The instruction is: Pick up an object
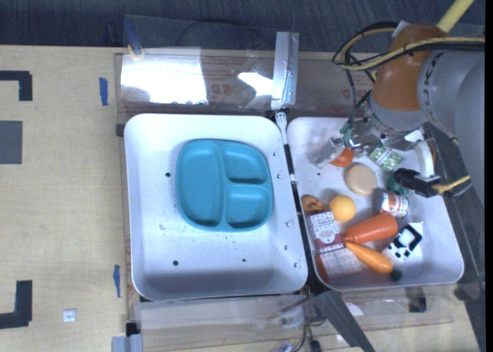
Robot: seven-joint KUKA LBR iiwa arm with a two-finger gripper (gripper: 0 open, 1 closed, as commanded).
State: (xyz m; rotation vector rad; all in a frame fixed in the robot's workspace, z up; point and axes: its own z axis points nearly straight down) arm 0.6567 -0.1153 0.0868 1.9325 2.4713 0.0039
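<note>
My gripper is low over the far left corner of the right bin, and my arm comes in from the right above it. From this view I cannot tell how the gripper stands or whether it has anything in it. Directly under it lies a small orange-red piece; it looks to be touching or almost touching, but I cannot be sure.

All the things I could pick are in this right bin, crowded together. Just beside the orange-red piece is a round beige piece like a bread roll. Nearer to the front are a small orange ball, a red and white can, 2 toy carrots lying across each other, a flat printed packet and a black and white block. The left bin carries a blue divided plate.

I judge that these are light toy foods of hard plastic, smooth and a little slippery. The ball and the can may roll away from me. The upper carrot seems the easiest: stiff, long, and I would close across its thick middle. The flat packet gives almost no edge to hold.
</note>
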